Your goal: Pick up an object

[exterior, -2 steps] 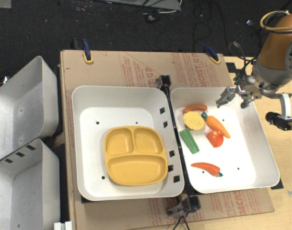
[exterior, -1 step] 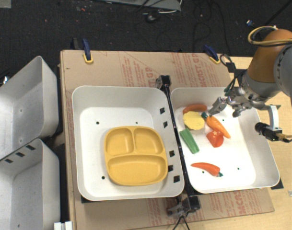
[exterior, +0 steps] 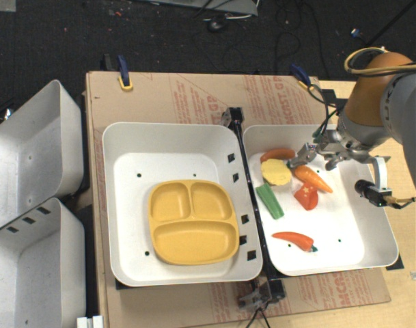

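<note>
The right bin holds several toy foods: a yellow round piece, an orange-red piece behind it, an orange carrot, a red pepper chunk, a green stick and a red chili. My gripper hovers at the bin's back, just above the carrot's upper end. Its fingers stand apart, open, with nothing between them.
The left bin holds a yellow divided tray. A black divider runs between the bins. White bare floor lies at the right bin's right and front. Two more white bins stand off the bench at left.
</note>
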